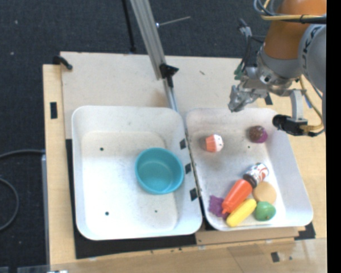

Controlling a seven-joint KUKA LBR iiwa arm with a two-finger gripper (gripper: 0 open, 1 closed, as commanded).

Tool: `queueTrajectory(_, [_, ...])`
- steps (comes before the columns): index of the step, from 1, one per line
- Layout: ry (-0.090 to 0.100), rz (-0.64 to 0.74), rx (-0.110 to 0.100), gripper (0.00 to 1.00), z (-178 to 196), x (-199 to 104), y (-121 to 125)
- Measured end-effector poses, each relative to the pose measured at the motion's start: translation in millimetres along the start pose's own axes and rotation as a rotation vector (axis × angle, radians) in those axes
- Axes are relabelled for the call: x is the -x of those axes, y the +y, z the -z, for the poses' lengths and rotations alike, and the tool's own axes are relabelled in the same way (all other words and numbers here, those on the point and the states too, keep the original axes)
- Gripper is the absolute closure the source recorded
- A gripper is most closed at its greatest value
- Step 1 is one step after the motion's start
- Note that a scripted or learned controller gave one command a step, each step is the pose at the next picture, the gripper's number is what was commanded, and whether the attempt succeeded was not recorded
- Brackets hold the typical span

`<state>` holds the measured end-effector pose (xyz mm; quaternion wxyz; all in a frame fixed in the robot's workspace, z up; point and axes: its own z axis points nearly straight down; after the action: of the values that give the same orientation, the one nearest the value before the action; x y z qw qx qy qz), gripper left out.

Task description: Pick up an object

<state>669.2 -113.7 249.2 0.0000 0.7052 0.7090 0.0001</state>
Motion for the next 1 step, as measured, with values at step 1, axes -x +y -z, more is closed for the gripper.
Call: queueTrajectory(1, [0.0,0.0,-0.001,1.0,-6.3,-46.7,-11.0])
